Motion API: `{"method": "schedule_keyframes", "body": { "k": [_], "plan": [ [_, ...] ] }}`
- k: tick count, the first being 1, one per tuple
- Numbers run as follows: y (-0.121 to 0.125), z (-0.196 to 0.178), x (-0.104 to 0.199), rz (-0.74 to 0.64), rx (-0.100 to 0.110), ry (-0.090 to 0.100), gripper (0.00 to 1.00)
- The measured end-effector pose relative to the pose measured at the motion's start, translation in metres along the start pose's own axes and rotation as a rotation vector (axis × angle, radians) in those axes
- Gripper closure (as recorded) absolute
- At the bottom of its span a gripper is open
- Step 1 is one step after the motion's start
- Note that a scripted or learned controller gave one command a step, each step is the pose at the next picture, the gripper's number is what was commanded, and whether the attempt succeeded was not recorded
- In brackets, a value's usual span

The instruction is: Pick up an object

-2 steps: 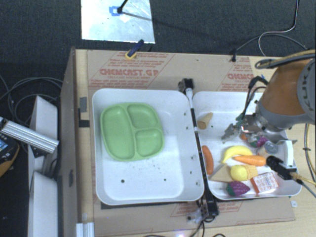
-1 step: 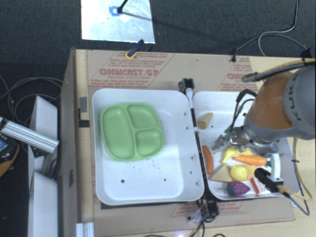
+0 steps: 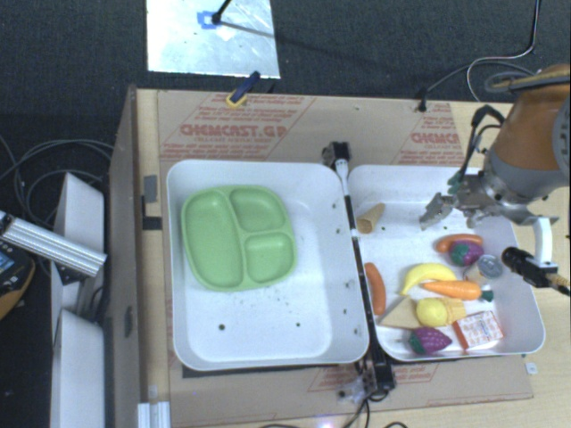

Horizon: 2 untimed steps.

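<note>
One reach under way | jaws spread, empty, over right bin | next: drop onto tomato, close.

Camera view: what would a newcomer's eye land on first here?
Likely the green divided plate, alone in the left bin and the largest block of colour. Next, the bright heap of toy food in the right bin: a banana, a carrot, a lemon and a hot dog near the dividing edge. The gripper reaches in from the right, above that bin's upper part.
</note>
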<state>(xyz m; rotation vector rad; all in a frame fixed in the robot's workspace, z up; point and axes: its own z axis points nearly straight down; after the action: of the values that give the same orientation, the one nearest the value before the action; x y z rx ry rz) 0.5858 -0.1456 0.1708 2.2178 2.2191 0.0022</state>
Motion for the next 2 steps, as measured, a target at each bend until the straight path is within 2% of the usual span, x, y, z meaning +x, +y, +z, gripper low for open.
{"method": "schedule_keyframes", "body": {
  "k": [1,2],
  "plan": [
    [0.004,0.037,-0.037,0.0,0.003,0.001,0.0],
    [0.074,0.024,-0.034,-0.004,0.0,0.001,0.0]
  ]
}}
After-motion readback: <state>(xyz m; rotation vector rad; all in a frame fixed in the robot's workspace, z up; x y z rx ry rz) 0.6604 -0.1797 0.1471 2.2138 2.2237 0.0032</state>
